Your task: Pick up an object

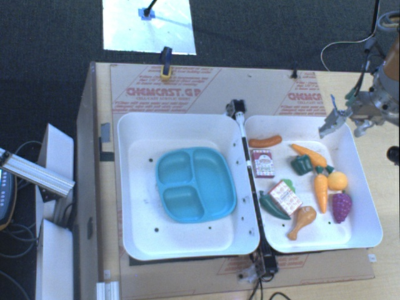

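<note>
While gripper [334,119] hangs above far right corner of right bin [365,186], jaws wide, holding nothing, step looks like approach. Toys crowd that bin: carrot [320,192], grapes [341,207], drumstick [301,221], sausage [265,141]. Next move likely: descend over one, close.

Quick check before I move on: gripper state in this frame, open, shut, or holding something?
Gripper: above the far right edge of the right bin, nothing between its fingers; open or shut cannot be told.
</note>
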{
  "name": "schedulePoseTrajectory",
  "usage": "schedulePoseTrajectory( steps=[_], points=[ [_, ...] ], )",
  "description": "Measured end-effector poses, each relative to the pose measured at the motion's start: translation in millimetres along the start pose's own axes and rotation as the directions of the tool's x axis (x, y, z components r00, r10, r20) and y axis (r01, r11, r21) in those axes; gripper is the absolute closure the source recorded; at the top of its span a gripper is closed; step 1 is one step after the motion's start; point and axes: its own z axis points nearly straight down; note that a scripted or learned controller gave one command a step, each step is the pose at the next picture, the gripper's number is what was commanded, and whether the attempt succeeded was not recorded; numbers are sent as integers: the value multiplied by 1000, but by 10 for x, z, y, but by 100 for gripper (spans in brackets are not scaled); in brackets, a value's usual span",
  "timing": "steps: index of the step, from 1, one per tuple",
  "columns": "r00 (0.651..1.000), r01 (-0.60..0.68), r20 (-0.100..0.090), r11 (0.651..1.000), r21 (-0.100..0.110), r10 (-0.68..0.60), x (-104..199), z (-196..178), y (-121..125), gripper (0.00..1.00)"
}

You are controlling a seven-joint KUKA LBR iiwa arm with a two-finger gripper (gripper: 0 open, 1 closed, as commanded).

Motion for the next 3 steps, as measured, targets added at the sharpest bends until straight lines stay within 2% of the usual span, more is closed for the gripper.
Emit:
schedulePoseTrajectory(
  steps=[1, 2, 3],
  points=[
    [1000, -1, -1, 1000, 2, 1, 119, 793, -148, 0],
    [1000, 1, 2, 1000, -10, -1, 56, 1744, 226, 0],
    [1000, -2, 2, 1000, -1, 2, -466, 1352, -73, 0]
  ],
)
